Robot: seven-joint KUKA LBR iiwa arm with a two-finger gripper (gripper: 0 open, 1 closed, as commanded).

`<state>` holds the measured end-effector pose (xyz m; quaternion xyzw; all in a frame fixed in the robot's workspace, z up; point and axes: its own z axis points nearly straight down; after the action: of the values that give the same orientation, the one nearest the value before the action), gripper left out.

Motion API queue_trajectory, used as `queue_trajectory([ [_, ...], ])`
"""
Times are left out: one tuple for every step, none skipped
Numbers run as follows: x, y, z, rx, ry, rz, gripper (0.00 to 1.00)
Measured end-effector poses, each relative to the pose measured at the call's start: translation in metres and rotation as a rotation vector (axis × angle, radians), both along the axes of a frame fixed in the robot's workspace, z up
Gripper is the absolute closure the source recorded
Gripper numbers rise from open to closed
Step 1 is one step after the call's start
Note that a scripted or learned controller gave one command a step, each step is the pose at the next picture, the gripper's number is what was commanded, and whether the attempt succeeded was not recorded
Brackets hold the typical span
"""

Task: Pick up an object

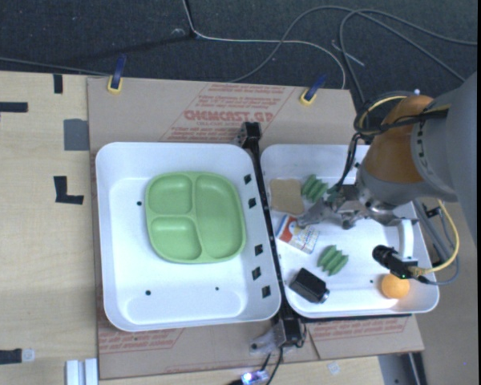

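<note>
Cardboard covered the counter (176, 111) under two white bins, a green tray (196, 217) in the left bin (112, 239). Over the right bin (421, 299) the gripper (311, 217) hung low; whether it was open I couldn't tell. Its tip touched the card (297, 236), a green piece (333, 258) lying just right and nearer.

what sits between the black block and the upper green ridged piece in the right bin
In the camera view, a second green ridged piece lies between the black block and the upper green ridged piece, closer to the block, on the right bin floor.
</note>
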<state>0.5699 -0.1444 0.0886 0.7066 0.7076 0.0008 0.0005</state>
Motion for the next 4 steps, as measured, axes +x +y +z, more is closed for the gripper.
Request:
queue_trajectory([
  [0.002,0.004,0.012,0.007,-0.005,0.001,1.0],
  [-0.001,0.002,0.056,-0.001,0.0,0.0,1.0],
  [-0.003,-0.001,0.119,-0.001,-0.003,0.0,1.0],
  [0.005,-0.001,0.18,-0.002,-0.004,0.001,1.0],
])
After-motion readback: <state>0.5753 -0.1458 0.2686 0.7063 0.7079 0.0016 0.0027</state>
